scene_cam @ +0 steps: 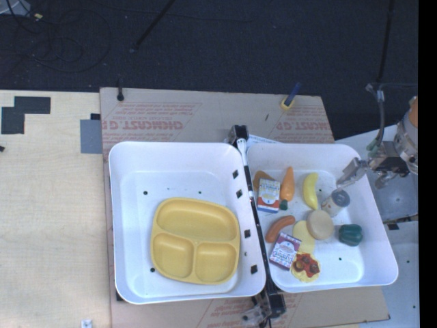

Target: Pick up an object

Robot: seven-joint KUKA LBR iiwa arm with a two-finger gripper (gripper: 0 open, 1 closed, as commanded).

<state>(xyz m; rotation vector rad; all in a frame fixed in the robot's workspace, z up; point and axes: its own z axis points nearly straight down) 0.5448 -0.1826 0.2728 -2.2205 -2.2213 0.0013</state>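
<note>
The right bin [382, 265] holds several toy foods: an orange carrot [288, 183], a yellow banana [311, 190], a small carton [268, 193], a brown sausage [280, 227], a cream round bun [319, 224], a green pepper [350, 234], a red-and-white box [285, 251] and a yellow piece with red topping [306, 265]. A small grey round piece [339, 198] lies beside the banana. My gripper [363, 175] hangs over the bin's upper right side, just above and right of that grey piece. Its fingers look open, with nothing between them.
The left bin [130, 183] holds a yellow divided plate [196, 240]. A black divider bar [247, 210] runs between the two bins. Both bins rest on a cardboard sheet [205, 118], which has a blue-and-yellow clip [290, 98] at its far edge.
</note>
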